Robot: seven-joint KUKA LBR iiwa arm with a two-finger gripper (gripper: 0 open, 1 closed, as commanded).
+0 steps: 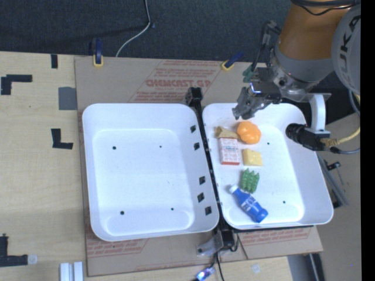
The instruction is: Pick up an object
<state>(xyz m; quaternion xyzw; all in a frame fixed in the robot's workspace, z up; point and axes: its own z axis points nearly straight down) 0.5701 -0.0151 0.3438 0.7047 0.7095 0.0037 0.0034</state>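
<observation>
Orange ball [249,133] sits in the right bin [304,174], upper left, just beside a red-and-white box [229,152] and a yellow block [252,157]. Gripper [244,111] is poised just above it; finger state cannot be told. Risk: round ball gets nudged and rolls off.
</observation>
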